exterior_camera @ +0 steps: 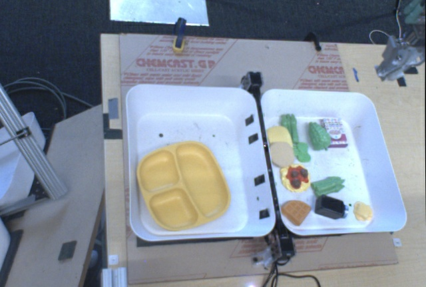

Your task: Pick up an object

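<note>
Bench [373, 72] bears two white bins [200, 106], perhaps over cardboard [226, 56]

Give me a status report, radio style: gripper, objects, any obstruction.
Gripper parked off the bins, upper right, finger state unclear. Toy food pieces, including a black block, lie loose in the right bin. Yellow tray in the left bin.

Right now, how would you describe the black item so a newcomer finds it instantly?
Look in the right-hand white bin, along its near edge. The black block sits there between a tan waffle-like wedge and a small pale yellow piece. It is the only dark object among brightly coloured toy foods.
</note>
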Action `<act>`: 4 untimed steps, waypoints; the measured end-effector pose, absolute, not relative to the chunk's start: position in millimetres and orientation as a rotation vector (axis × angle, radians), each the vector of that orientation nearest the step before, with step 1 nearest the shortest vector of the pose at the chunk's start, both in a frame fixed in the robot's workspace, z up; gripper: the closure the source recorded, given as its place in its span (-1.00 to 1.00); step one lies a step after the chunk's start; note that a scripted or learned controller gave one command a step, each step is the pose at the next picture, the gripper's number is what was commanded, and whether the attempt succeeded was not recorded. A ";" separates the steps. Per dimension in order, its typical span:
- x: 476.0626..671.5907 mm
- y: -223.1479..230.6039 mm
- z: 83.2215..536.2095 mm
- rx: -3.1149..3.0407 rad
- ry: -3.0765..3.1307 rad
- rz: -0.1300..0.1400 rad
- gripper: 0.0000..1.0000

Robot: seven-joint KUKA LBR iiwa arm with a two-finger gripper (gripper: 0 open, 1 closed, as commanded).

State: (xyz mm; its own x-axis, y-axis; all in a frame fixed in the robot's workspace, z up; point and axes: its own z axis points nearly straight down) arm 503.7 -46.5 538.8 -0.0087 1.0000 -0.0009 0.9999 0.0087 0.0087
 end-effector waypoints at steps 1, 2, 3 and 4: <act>503.6 -46.5 538.2 2.208 2.227 0.007 -1.00; 504.1 -46.7 549.9 2.200 2.230 0.011 1.00; 504.1 -46.7 549.5 2.200 2.231 0.010 -1.00; 504.5 -47.1 561.1 2.193 2.232 0.015 1.00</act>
State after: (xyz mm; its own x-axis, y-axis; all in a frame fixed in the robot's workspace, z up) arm 504.5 -47.1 561.1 -0.0174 0.9998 -0.0022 0.9997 0.0174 0.0156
